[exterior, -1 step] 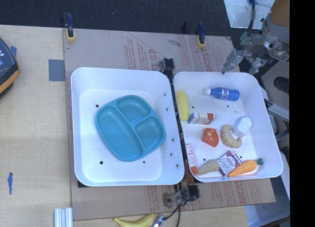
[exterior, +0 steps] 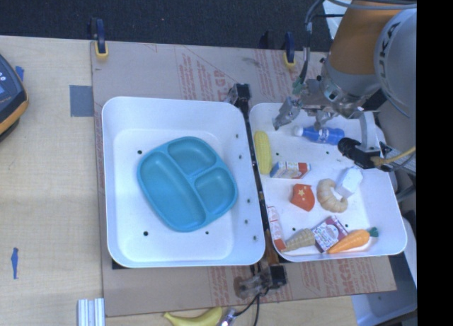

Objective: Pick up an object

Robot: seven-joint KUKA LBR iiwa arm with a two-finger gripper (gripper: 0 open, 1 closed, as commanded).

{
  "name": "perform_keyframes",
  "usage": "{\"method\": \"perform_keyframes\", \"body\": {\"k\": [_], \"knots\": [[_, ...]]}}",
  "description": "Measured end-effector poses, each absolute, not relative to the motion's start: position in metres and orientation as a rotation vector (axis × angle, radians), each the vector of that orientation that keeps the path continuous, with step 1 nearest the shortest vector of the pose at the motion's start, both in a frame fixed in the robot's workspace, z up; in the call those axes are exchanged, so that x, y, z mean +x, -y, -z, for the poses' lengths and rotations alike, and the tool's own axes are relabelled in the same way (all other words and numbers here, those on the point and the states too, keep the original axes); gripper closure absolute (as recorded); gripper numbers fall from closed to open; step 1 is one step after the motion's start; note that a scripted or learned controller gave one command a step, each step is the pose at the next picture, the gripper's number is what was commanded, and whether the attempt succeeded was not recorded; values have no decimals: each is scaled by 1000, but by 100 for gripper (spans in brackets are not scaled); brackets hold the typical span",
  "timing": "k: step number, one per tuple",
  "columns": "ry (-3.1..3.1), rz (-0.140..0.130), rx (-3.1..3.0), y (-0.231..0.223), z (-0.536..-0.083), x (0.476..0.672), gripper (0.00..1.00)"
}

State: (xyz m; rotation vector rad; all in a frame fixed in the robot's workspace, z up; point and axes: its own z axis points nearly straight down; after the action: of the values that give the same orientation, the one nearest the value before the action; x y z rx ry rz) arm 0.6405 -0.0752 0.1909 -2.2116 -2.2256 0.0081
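Note:
My gripper hangs over the far end of the right bin, its two grey fingers spread open with nothing between them. Just below and right of it lies a blue and white bottle. Further into the bin are a yellow corn cob, a small carton, a red piece, a curled shrimp, a white bottle, an ice cream cone, a packet and a carrot.
The left bin holds a blue divided plate. A banana lies off the bins at the bench's front edge. A dark device sits at the far left. Clamps hold the cardboard at the back.

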Motion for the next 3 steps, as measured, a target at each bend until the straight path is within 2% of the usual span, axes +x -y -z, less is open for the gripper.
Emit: {"method": "perform_keyframes", "body": {"k": [1, 2, 3], "knots": [[2223, -10, -2214, 143, -91, 595, 0], [2225, -6, -2212, 108, -91, 556, 0], [2224, -6, -2213, 93, -91, 537, 0]]}}
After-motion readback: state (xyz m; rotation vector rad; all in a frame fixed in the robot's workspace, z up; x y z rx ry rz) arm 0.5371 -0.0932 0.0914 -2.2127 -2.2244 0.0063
